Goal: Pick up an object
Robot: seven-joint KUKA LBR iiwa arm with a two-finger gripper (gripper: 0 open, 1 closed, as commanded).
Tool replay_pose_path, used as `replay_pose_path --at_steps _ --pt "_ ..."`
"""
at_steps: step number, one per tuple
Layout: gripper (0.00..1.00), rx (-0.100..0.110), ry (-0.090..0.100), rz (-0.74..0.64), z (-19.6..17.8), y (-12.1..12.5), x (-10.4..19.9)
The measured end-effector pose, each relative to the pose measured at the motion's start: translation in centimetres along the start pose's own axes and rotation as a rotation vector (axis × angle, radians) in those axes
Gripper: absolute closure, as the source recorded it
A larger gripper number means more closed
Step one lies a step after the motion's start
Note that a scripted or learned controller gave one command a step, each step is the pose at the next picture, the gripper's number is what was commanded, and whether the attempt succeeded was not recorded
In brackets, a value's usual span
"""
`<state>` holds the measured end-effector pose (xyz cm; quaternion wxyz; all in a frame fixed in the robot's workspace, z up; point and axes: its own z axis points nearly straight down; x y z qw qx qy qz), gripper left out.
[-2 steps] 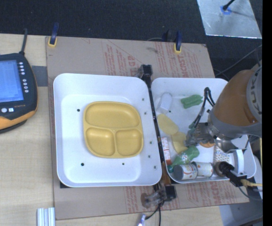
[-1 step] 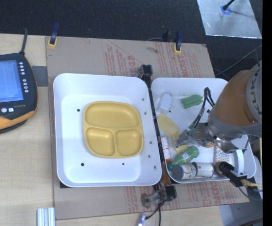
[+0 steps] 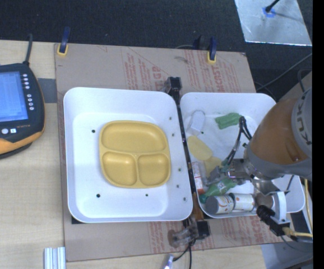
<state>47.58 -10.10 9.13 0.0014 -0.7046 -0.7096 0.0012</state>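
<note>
Where the arm's grey wrist drops into the right bin (image 3: 274,102), I find the pincer (image 3: 225,177) low among the clutter at the bin's near-left corner, but I cannot tell whether it is spread or pinched, nor whether anything sits in it: the wrist body and a tangle of cables overhang it, and the picture is soft there. My guess is that the program has sent it down over the densest heap, since that is where a blind grab has the best odds.

Just beside the pincer, toward the near wall, lies a white cylinder with a red label (image 3: 233,203), on its side and pressed into the corner; I judge it the likeliest target, though the wall crowds it and could block a clean closing. A green scrap (image 3: 211,192) lies touching or just beside its left end. Farther up, a pale yellow piece (image 3: 198,148) lies near the dividing wall, a clear plastic item (image 3: 195,121) above it, and a green block (image 3: 227,120) well apart near the far side. The arm covers the right part of this bin.

The left bin (image 3: 78,150) holds a yellow divided tray (image 3: 135,152), flat and central. A tablet controller (image 3: 8,110) lies at the bench's left, cut off by the frame.
</note>
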Motion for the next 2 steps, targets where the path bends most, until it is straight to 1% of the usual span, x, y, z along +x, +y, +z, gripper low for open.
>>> replay_pose_path --at_steps 1,2 --pt "0.00 -0.003 0.000 0.004 -0.1 9.2 -3.5" --pt "0.00 0.001 0.000 0.002 0.0 5.0 -0.7"
